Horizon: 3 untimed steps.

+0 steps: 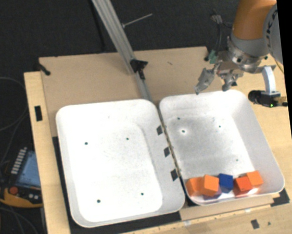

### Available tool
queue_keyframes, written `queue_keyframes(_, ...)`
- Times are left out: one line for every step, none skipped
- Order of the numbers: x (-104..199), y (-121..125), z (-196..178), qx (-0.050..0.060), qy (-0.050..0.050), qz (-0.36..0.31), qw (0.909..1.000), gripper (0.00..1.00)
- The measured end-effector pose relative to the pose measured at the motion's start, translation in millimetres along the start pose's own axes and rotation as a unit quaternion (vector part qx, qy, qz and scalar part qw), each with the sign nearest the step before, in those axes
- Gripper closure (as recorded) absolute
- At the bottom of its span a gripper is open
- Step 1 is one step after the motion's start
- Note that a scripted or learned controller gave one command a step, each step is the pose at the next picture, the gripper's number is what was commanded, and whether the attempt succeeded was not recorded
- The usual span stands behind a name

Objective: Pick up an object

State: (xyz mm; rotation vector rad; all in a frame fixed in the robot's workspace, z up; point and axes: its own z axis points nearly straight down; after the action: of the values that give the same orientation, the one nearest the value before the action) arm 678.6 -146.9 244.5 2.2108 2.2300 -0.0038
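Over the right bin's (252, 128) far edge hangs the gripper (215, 81), fingers spread, nothing between them. Well apart, along the bin's near wall, sit orange blocks (203, 185) (247, 182) and a blue block (225, 181), packed close. They look light, rigid and flat-sided; I'd pinch an orange one across opposite faces.

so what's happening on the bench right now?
The gripper is up over the far rim of the right bin, open and holding nothing. The blocks are bunched along that bin's near edge: orange blocks on one side, a blue block in the middle, more orange beyond it. No pick yet. The left bin sits alongside.
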Motion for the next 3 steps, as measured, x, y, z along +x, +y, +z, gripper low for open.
queue_keyframes(-37.1,-64.9,97.7,0.004,0.001,0.007,1.0,0.0)
queue_keyframes(45.5,-110.1,136.4,0.003,0.003,0.001,1.0,0.0)
queue_keyframes(40.4,-107.9,133.6,-0.001,0.001,0.006,1.0,0.0)
